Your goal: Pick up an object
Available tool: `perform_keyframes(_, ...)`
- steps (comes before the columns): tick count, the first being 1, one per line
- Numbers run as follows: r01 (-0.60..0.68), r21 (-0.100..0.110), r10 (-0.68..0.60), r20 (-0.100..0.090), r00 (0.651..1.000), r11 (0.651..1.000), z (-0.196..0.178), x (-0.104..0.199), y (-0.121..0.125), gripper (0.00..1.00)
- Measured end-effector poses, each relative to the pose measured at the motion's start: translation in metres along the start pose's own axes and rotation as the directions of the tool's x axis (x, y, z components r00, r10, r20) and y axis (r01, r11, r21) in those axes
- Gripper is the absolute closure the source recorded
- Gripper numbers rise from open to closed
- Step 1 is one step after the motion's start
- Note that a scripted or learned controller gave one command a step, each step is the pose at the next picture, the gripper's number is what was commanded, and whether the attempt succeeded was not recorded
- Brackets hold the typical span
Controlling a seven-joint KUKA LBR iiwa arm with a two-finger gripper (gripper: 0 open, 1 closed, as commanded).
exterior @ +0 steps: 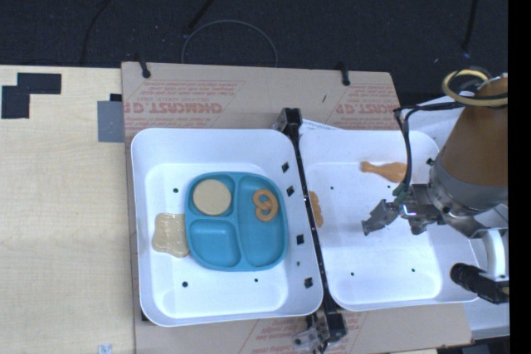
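My gripper (397, 222) hangs over the right bin (382, 282), near its middle, reaching in from the right. It looks open, and nothing shows between its fingers. An orange drumstick-shaped piece (384, 170) lies just up and left of it, apart from it. A small brown piece (315, 208) rests against the divider at the right bin's left wall. In the left bin (166, 298) a blue divided tray (236, 221) holds a round tan cracker (211, 196) and a pretzel (265, 205). A pale toast-like piece (170, 234) lies beside the tray's left edge.
The arm's orange band and grey body (477, 153) cover the right bin's right side. A black cable (406, 145) loops beside the drumstick piece. A black clip bar (303, 203) runs between the bins. Cardboard (249, 99) lies under both bins.
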State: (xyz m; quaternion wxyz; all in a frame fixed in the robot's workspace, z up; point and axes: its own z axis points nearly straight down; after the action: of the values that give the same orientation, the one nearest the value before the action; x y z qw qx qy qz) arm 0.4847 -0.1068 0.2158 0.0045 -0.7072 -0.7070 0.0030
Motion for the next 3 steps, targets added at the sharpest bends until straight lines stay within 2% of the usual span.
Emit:
perform_keyframes(1,0.0,-0.002,0.0,0.0,1.0,1.0,0.044,0.0,-0.003,0.0)
perform_keyframes(2,0.0,0.0,0.0,-0.001,1.0,1.0,0.108,0.004,-0.004,0.0)
perform_keyframes(3,-0.008,-0.004,0.008,0.0,1.0,1.0,0.095,0.002,-0.003,1.0)
